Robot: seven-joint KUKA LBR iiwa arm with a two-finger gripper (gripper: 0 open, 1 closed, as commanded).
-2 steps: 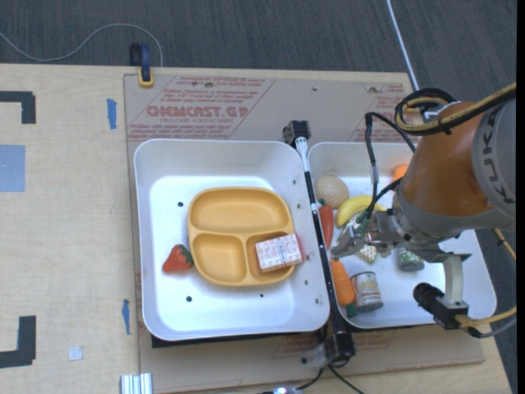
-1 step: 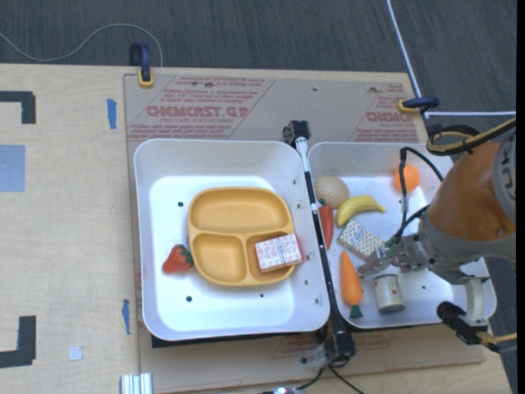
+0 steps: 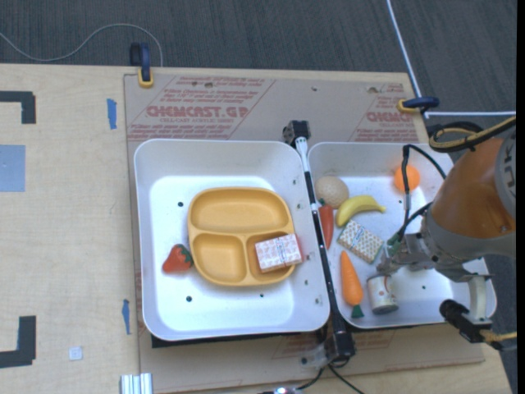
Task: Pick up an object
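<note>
Two shallow white bins are seen side by side on a cardboard sheet laid over the tabletop. In the left bin a strawberry is lying at the left, touching the outer edge of a yellow divided tray. A small pink-and-white box is set in the tray's lower right compartment; the other two compartments are seen bare. In the right bin, just past the shared wall, a pale round egg-like item is placed at the top, with a red elongated item beneath it along the wall. A banana is lying right of the egg-like item, and a patterned cracker-like block is found just below the banana. An orange carrot is lying below the block, pointing down toward the bin's near edge. A small can is standing just right of the carrot. An orange round fruit is seen near the top, partly crossed by black cabling. The gripper is positioned low over the bin, directly above the can and beside the block; nothing is visibly grasped, and whether the jaws are released or clenched cannot be told. The grey arm with its orange band is entering from the right.
</note>
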